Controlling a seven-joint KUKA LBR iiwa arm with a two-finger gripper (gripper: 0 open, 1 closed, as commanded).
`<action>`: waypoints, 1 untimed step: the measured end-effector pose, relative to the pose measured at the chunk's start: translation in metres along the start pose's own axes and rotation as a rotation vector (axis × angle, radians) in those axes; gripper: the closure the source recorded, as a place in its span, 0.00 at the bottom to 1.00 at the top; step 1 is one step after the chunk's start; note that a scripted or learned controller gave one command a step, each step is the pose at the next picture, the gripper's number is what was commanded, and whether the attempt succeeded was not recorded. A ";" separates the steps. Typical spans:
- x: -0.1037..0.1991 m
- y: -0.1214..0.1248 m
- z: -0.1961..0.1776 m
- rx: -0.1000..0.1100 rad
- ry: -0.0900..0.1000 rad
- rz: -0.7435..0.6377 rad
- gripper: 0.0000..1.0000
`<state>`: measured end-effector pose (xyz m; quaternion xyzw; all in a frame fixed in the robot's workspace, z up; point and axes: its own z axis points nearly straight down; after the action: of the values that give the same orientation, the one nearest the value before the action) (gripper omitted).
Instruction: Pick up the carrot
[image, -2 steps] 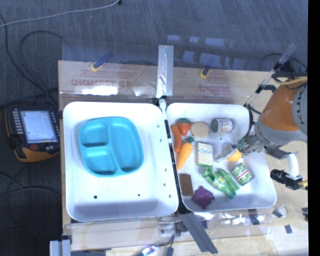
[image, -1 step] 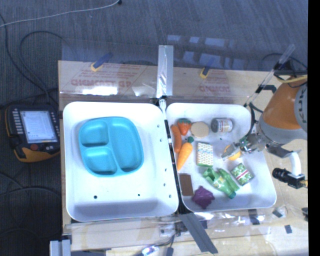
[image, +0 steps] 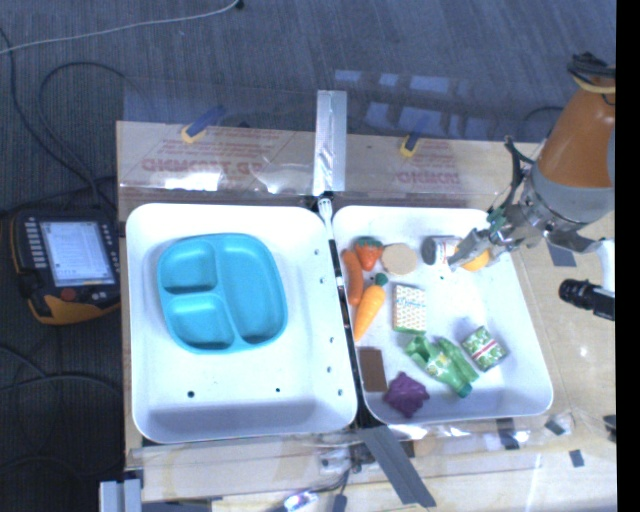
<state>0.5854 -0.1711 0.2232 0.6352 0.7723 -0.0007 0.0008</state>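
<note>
Two carrots lie in the right bin (image: 530, 340) near its left wall. One orange carrot (image: 368, 308) points down-left at the bin's left-centre, and a darker one (image: 353, 274) lies just above it along the wall. My gripper (image: 470, 250) hangs over the bin's upper right part, well to the right of both carrots, next to a small silver can (image: 437, 249) and a yellow-orange item (image: 478, 261). Nothing of the carrots is between its fingers.
The right bin also holds a tomato-like item (image: 369, 250), a tan round piece (image: 399, 259), a patterned box (image: 408, 307), green packets (image: 440, 360), a green-red box (image: 484, 347), a brown block (image: 372, 368) and a purple item (image: 405, 393). A blue divided plate (image: 220, 290) sits in the left bin (image: 150, 390).
</note>
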 end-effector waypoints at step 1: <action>0.037 0.083 0.017 0.003 -0.001 0.157 1.00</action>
<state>0.6598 -0.1186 0.2066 0.6937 0.7203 -0.0018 0.0003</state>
